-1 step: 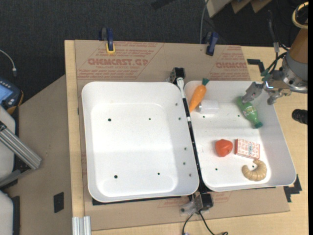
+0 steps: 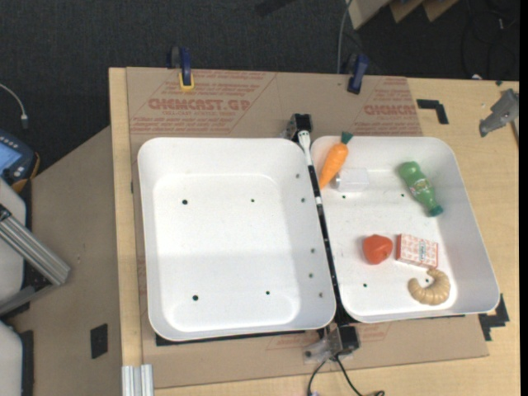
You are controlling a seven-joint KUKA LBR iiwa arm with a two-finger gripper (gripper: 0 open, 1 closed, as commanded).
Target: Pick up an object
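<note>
A small grey part of the gripper (image 2: 499,112) is seen at the right edge, above the right bin (image 2: 470,221); its opening cannot be told, and nothing is seen held by it. Below and left of it, in this bin, are found a green bottle (image 2: 419,187), a carrot (image 2: 334,162), a red ball (image 2: 378,249), a small card (image 2: 417,252) and a tan curved piece (image 2: 431,289). The left bin (image 2: 157,221) is placed further left.

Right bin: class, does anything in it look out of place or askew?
Mostly no. The carrot leans against the inner wall of the right bin; the green bottle lies on its side. Nothing looks spilled or damaged.
</note>
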